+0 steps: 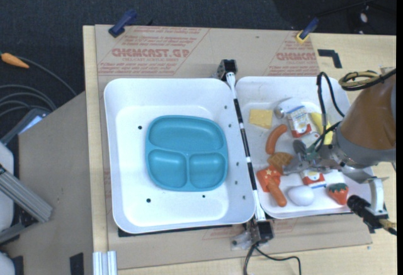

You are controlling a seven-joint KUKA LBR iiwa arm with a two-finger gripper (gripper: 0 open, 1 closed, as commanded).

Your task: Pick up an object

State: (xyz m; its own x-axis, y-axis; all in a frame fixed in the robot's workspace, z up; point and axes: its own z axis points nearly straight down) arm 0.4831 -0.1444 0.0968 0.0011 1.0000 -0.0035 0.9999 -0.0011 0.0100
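The bench (189,47) bears two white bins. The left bin (126,104) holds a blue tray (186,152) with three compartments. The right bin (264,88) holds toy food: cheese (261,118), a can (297,119), a sausage (275,138), an egg (300,195). The arm (371,126) reaches over this bin, its gripper (304,155) low among the food just right of the sausage; whether its jaws are open or grasp anything cannot be told.

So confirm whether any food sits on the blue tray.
No, the blue tray lies bare in the left bin.
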